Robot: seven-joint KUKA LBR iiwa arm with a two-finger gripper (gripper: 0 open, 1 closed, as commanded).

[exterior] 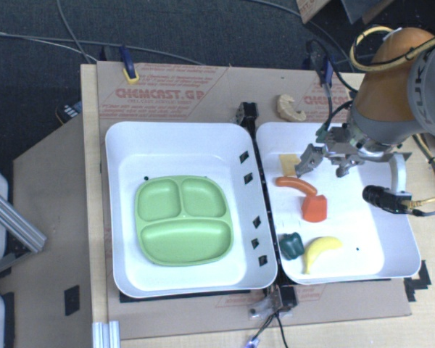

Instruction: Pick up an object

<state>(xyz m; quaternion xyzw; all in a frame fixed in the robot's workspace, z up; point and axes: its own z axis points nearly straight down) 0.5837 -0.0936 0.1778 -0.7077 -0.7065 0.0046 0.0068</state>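
A banana (321, 250) and a green toy (291, 245) are kept in the right bin (391, 249). A green plate (183, 220) is held in the left bin (123, 194). The gripper (325, 164) fingers are spread apart, with nothing held.

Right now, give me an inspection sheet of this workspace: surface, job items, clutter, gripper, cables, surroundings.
Surface: cardboard-topped bench bearing a left bin and a right bin, side by side.
Job's things: in the right bin, an orange sausage-shaped piece, a red block, a yellow banana, a dark green piece and a pale yellow slab.
Clutter: green divided plate in the left bin; a beige ring-shaped piece on the bench behind the right bin.
Gripper: gripper open over the right bin's far end, nothing between its fingers.
Cables: grey cables on the floor; yellow cable looped at the arm.
Surroundings: dark carpet.
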